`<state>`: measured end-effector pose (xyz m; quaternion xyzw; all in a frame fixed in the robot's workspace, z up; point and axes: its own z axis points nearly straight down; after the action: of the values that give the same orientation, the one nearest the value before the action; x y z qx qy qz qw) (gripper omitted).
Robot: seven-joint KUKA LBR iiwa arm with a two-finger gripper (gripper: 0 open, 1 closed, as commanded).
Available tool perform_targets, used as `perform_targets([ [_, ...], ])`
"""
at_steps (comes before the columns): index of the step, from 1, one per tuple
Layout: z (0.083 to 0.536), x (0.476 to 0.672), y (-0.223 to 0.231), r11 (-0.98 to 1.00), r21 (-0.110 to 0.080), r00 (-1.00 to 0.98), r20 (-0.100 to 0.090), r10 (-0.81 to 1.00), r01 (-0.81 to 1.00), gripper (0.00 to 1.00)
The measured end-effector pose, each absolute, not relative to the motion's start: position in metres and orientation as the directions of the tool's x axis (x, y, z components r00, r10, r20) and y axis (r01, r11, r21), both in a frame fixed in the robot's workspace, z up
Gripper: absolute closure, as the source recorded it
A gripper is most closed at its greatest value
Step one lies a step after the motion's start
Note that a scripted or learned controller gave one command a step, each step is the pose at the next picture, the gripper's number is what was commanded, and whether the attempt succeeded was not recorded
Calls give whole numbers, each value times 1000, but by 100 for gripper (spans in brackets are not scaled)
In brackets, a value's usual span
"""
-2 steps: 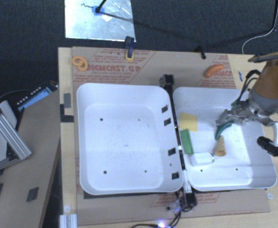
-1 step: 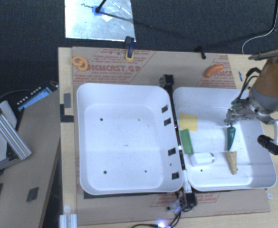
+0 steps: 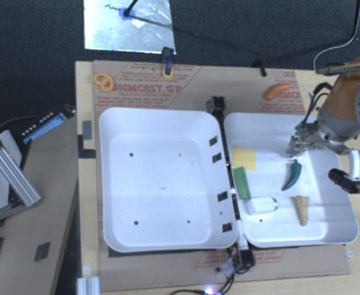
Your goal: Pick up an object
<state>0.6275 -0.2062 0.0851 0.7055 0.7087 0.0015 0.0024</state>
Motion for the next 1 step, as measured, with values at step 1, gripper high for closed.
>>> perform_targets([
  [1,295,658,-207,6,21,-6,-7,1000,1000,100],
])
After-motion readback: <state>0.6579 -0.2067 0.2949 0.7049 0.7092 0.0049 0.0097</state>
